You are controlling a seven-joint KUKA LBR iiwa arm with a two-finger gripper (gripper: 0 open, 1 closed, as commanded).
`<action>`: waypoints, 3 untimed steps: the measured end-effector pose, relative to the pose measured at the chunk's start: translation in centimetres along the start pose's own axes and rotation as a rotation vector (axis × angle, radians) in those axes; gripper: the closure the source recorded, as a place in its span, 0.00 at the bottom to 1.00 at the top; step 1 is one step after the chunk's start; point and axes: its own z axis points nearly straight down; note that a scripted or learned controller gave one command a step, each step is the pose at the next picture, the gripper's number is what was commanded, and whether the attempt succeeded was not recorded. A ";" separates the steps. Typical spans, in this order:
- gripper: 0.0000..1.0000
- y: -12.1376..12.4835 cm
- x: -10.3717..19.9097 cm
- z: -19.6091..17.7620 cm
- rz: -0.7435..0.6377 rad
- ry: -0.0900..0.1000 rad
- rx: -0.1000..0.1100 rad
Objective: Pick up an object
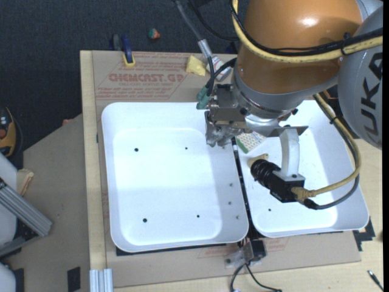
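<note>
The gripper (220, 137) hangs at centre frame over the ridge between the bins, with a small patterned object (249, 141) just right of it (finger state: cannot tell), so descending risks striking the rim.

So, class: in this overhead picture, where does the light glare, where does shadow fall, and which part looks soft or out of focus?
In the camera view, a bright highlight sits on the arm's orange band; the left bin is brightly lit across its upper floor, with a greyer shade along its lower part; the gripper darkens the bins' shared edge; the band, nearest the lens, looks slightly soft.
</note>
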 end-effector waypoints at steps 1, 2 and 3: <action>1.00 -0.1 7.0 14.8 0.001 -0.007 0.021; 1.00 5.9 7.4 -3.4 0.005 0.005 -0.018; 1.00 0.0 7.6 -16.0 0.002 0.007 -0.012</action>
